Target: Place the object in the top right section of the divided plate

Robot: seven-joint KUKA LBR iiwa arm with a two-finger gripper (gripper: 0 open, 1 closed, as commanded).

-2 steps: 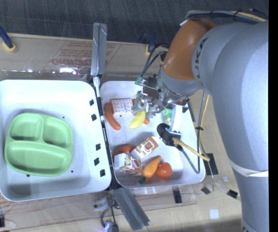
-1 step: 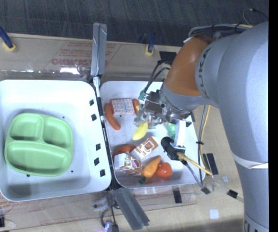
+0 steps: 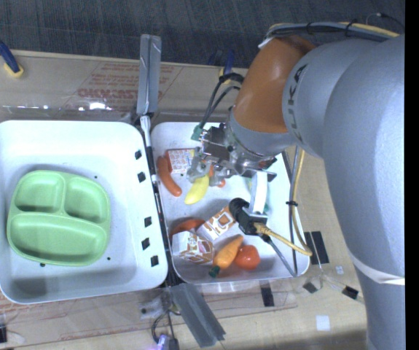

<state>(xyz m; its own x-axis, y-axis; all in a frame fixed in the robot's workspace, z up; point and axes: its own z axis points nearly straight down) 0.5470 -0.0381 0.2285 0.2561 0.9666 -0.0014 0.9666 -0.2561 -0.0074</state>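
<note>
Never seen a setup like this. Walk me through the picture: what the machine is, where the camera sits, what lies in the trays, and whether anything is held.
One camera, fixed above the bench, looks down at a slant. The big grey shape with the orange band is a robot arm reaching in from the right. Its hand hangs over the right white bin. That bin holds toy food: a yellow piece just beneath the hand, a red-orange sausage, a carrot, a tomato and small printed cartons. The left white bin holds a green divided plate with nothing in its sections. Whether the hand grips the yellow piece cannot be told from here.
</note>
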